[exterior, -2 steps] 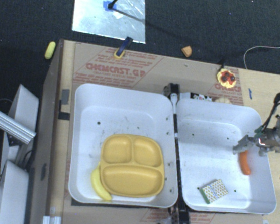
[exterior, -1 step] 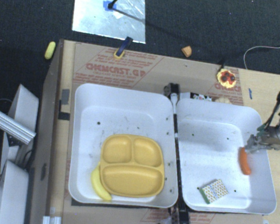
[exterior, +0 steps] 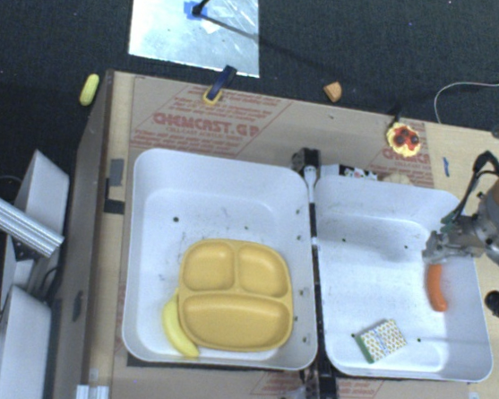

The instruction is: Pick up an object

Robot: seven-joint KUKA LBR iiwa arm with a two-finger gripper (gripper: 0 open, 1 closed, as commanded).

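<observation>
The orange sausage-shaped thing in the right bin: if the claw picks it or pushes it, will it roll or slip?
The orange sausage looks rounded and narrow, so a sideways push would probably roll it. Its smooth-looking surface may slip between the fingers. It seems small and likely light, lying beside the claw.

Dark speckled carpet (exterior: 387, 30) covers the floor. At 12 o'clock lies a shiny metal sheet (exterior: 198, 14) — blue tape on it. A wooden surface (exterior: 268, 124) fills the centre — aluminium rails (exterior: 13, 215) at 9 o'clock.
</observation>
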